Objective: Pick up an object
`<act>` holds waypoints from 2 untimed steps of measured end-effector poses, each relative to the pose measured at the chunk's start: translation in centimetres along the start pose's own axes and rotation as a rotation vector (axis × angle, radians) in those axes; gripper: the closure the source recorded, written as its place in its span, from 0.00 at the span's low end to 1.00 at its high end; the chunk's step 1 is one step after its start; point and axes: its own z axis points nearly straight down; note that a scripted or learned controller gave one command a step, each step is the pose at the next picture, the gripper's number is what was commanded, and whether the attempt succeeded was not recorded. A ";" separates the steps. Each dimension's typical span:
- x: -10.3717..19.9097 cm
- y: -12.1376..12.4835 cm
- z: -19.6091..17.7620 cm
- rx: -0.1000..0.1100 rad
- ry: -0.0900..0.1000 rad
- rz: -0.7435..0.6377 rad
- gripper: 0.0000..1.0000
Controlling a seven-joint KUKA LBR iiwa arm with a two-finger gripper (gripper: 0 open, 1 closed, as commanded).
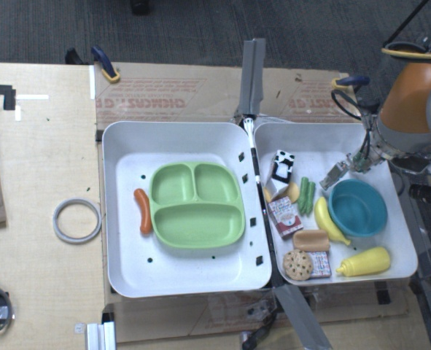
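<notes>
Blue bowl (357, 208), banana (327, 221) and cookie (297, 265) all lie untouched in the right bin (403, 239). We see the hand (339, 172) hovering beside the bowl, grip unreadable to us. Nothing lifted; the pick remains.

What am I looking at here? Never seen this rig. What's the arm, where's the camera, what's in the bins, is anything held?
One camera looks down at a slant on a bench with two shallow white bins. The grey arm with the orange band is a robot arm reaching in from the right; its gripper hangs over the right bin, near the blue bowl. I see nothing between its fingers, and cannot tell if they are open. The left bin holds a green divided plate and a toy hot dog. The right bin also has a banana, a yellow bottle, a cookie and small toy foods.
</notes>
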 end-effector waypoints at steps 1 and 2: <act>-0.2 0.0 -1.1 -0.004 -0.003 0.004 1.00; 5.1 2.2 -9.0 0.000 0.000 0.208 1.00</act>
